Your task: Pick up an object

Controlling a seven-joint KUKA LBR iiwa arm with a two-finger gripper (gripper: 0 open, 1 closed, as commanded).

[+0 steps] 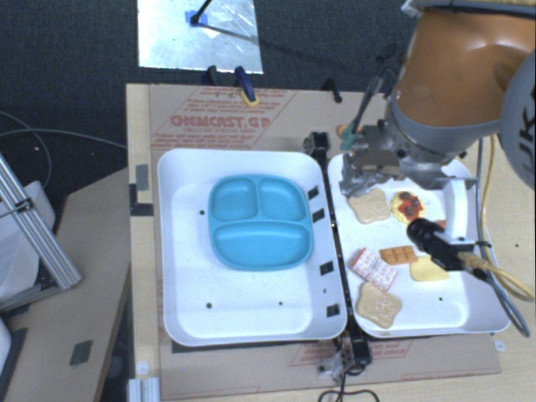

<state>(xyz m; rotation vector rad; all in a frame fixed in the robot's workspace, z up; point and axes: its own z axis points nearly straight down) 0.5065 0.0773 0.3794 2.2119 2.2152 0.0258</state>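
A sky-blue three-compartment plastic plate (258,223) lies in a shallow white bin (180,249). The pink wafer (373,269) bears a checked pattern; the arm's band (465,53) is orange.

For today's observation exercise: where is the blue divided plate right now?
The blue divided plate lies in the middle of the left white bin.

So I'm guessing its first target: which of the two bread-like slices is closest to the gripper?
The upper slice, at the right bin's far end just under the gripper; the other slice lies by the near edge.
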